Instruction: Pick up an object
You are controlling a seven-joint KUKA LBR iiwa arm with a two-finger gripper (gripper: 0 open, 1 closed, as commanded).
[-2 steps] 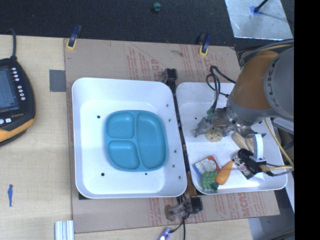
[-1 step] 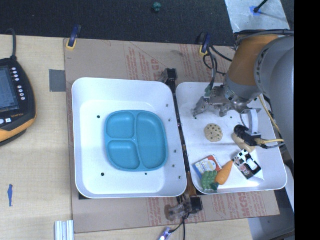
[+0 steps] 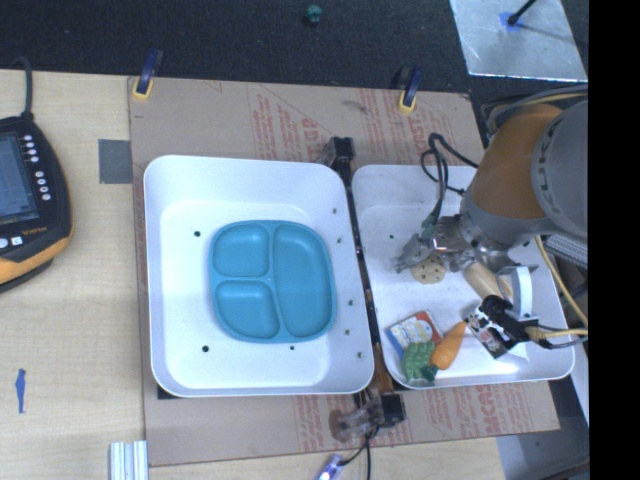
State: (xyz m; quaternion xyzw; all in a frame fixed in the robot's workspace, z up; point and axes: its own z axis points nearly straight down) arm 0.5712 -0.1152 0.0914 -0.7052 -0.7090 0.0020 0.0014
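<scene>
Carrot (image 3: 451, 344) in right bin (image 3: 385, 193), arm (image 3: 515, 173) above

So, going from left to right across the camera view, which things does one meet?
Orange-and-black pendant → left white bin with the blue divided plate → right white bin → small packet → carrot → grey arm.

Blue divided plate (image 3: 272, 279), white bins (image 3: 170, 268), orange carrot (image 3: 450, 345), perhaps speckled cookie (image 3: 429, 269).

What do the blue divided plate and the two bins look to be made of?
Blue divided plate: likely moulded plastic, matte, with one even colour and soft rounded compartment ridges. Left bin and right bin: probably thin formed plastic, smooth white with a slight sheen and rounded corners.
</scene>
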